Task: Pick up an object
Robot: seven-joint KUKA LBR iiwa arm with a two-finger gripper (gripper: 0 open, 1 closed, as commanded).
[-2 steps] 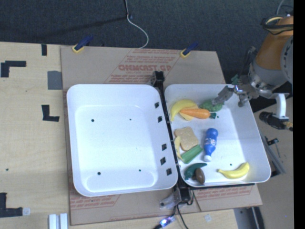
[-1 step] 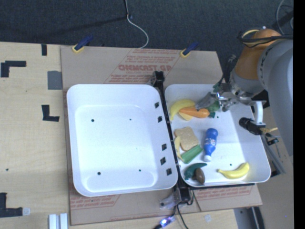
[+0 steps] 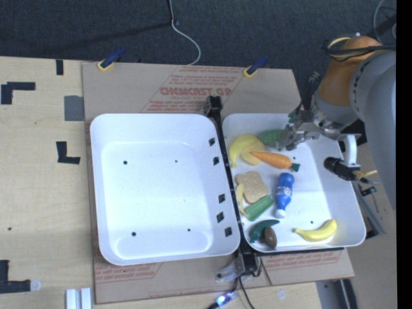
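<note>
Showing red "CHEMGUARD" print, cardboard

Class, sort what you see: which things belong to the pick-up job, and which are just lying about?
Job:
gripper
right bin
carrot
blue bottle
small banana
bread slice
green leafy piece

Lying about:
left bin
cardboard sheet
blue-and-yellow clamps
black cable

White bins; orange carrot; yellow banana; blue bottle, white cap.
</note>
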